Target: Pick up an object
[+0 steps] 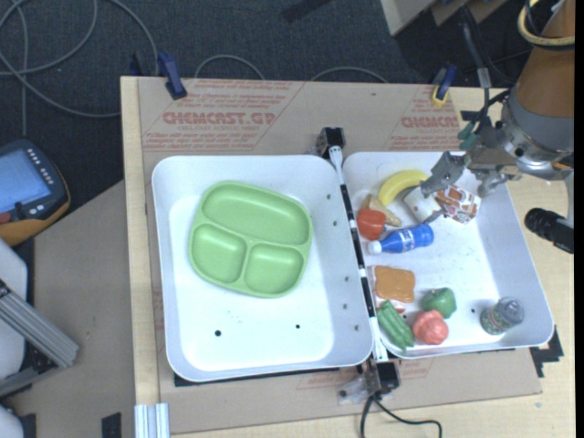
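Behind my pincer (453,182), the brown board (246,108) reads "CHEMCAST GP" in red, repeated nearer me, partly hidden.

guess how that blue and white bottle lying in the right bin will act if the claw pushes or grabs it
The blue plastic bottle with a white cap lies on its side, so a push will probably roll it. Its rounded, glossy-looking body may slip between fingers. It looks small and likely light, and with the red tomato-like toy touching its cap end, a nudge could shift both.
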`<state>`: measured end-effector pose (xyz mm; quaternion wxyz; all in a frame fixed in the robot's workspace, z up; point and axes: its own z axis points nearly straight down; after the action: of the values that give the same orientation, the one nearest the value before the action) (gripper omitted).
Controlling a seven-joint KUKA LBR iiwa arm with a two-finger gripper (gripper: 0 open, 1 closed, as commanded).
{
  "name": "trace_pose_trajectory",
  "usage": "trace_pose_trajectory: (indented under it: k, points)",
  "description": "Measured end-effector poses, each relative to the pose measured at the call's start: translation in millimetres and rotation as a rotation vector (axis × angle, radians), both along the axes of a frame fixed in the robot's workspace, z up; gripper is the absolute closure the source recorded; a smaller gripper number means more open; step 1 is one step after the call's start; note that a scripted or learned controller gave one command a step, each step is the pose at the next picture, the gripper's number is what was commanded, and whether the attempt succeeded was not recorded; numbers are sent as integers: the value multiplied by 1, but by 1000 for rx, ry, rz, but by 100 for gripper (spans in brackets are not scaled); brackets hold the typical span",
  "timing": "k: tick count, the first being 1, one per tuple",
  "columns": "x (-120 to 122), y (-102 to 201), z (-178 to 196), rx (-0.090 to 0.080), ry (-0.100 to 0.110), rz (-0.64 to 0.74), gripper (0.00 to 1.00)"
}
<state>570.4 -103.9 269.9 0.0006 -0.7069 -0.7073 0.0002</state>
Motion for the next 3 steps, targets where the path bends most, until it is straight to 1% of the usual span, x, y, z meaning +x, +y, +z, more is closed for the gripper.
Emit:
trace_pose_trajectory:
  k: [1,2,3]
  points:
    - [-64,-4,-90,0,2,-2,0]
    - [-88,10,-181,0,-11,0,0]
    - [-87,10,-171,-1,-16,-1,100]
